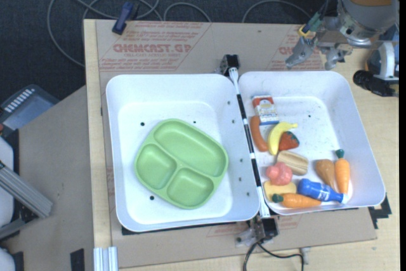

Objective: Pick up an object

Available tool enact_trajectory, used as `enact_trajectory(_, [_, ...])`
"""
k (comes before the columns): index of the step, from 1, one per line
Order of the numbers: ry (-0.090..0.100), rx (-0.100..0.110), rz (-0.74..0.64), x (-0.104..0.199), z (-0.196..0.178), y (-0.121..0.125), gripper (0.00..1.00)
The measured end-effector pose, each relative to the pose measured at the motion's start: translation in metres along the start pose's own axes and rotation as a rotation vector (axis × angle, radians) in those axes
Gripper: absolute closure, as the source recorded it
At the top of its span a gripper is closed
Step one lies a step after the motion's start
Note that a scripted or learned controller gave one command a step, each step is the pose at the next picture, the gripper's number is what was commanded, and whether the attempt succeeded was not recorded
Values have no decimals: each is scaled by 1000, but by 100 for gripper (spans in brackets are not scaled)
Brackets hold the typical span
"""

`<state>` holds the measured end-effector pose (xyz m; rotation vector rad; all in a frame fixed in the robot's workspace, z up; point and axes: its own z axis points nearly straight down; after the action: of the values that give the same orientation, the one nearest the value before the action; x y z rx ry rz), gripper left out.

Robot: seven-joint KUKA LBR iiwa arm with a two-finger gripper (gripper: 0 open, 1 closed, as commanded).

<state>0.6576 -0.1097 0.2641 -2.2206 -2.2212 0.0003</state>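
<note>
L bin (120,136) holds a green divided plate (181,163) w/ three compartments, lying flat, long axis running diagonally from upper L to lower R. R bin (355,117) holds the toy food, all clustered in its lower-L half. Nearest the divider: a small carton (265,108) w/ red top, upright-ish, long axis roughly up-down in view; just below it a hot dog sausage (257,133), long axis near vertical, slightly tilted. Beside that a banana (279,136), curved, tips pointing up-R and down; a red piece (290,139) sits against it. Below: a bread roll (293,162) lying across, a pink item (279,172), a yellow piece (280,188) under it. Along the front edge an orange carrot (301,201) lies L-R, touching a blue bottle (320,191) whose axis also runs L-R, tilted down to R. Further R, a brown piece (326,171) and a second carrot (342,174) w/ green tip pointing up. Gripper (315,55) hangs above the bench just behind the R bin's back rim, well apart from the food; fingers spread, nothing between them.
</note>
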Motion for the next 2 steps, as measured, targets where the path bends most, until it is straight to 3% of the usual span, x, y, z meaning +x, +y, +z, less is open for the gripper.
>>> enact_trajectory(1, [-1, 1, 1, -39, 76, -62, 0])
enact_trajectory(2, [-2, -11, 1, -18, 166, -97, 0])
